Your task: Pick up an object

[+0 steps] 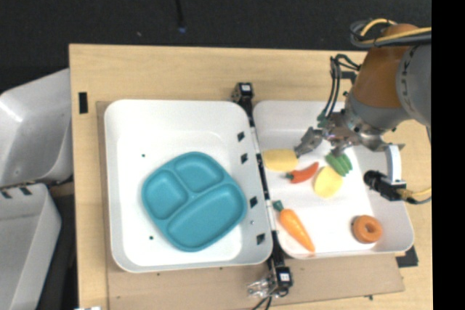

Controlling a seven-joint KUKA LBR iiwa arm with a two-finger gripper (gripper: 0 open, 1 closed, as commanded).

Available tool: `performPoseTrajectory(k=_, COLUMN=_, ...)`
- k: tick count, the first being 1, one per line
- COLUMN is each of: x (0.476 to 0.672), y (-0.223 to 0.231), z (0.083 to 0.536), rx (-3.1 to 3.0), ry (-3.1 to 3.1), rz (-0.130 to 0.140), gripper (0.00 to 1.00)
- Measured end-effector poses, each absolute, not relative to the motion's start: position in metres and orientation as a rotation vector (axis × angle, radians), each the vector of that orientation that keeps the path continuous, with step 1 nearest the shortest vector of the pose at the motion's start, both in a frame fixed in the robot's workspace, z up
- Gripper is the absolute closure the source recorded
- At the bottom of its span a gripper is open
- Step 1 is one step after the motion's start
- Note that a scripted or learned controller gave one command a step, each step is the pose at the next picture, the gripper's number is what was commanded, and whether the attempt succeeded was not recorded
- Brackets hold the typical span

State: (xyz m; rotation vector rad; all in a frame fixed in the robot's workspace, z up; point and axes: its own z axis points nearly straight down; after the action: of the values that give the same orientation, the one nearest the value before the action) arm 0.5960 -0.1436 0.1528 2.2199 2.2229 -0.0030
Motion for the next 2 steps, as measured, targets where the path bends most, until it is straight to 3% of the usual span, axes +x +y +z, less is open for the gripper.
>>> performPoseTrajectory(k=1, x=0.595, y=-0.145, z=0.100, rx=2.224, ry=2.221, rz=-0.005, gripper=0.00)
performPoseTrajectory(k=2, x=0.596, y=-0.146, z=0.114, rx=2.224, ry=2.214, rz=0.001, gripper=1.00)
